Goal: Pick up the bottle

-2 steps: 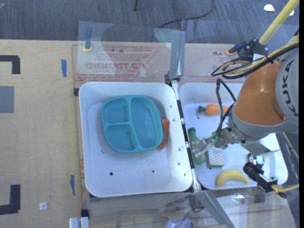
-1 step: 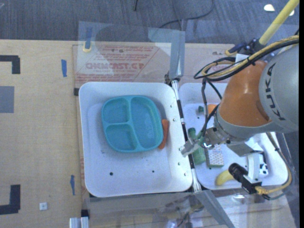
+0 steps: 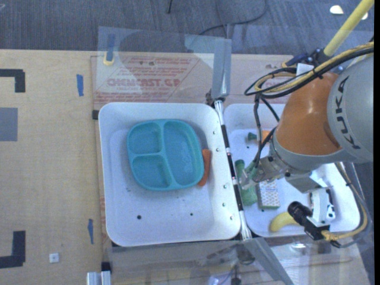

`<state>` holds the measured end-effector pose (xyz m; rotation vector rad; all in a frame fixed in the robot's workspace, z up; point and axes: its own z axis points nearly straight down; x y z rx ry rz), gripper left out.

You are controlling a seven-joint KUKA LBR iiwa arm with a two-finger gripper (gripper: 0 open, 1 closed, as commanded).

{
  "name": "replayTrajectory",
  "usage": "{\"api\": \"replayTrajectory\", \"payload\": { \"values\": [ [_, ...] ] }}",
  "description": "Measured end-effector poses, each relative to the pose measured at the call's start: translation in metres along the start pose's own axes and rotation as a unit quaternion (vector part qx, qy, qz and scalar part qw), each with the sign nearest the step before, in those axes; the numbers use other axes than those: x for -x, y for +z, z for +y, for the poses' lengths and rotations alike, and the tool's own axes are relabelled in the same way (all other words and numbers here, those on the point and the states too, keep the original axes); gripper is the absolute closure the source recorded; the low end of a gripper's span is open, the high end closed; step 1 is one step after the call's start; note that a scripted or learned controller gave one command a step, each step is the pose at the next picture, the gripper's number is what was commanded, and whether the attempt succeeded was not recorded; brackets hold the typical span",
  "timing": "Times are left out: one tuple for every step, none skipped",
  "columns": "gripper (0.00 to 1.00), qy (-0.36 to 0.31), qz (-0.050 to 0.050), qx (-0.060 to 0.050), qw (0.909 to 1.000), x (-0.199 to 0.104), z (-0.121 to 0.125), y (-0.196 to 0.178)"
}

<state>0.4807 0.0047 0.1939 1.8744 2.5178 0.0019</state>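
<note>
A green bottle (image 3: 240,172) lies along the left wall of the right bin (image 3: 350,218), its lower end near a green patch (image 3: 249,196). My gripper (image 3: 261,172) hangs low over the right bin, just right of the bottle and very close to it. The orange wrist band and grey arm body cover the middle of that bin and hide much of the gripper. I cannot make out anything held in it.
In the left bin (image 3: 119,218), a teal divided plate (image 3: 165,154) lies with an orange carrot-like piece (image 3: 205,166) at its right edge. The right bin holds a yellow dotted sponge (image 3: 269,195), a banana (image 3: 279,221), a white object (image 3: 323,204) and small bits (image 3: 253,136).
</note>
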Motion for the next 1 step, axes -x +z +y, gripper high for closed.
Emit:
{"api": "replayTrajectory", "payload": {
  "values": [
    [0.00,0.000,0.000,0.000,1.0000,-0.0003,0.0000,0.0001]
  ]
}}
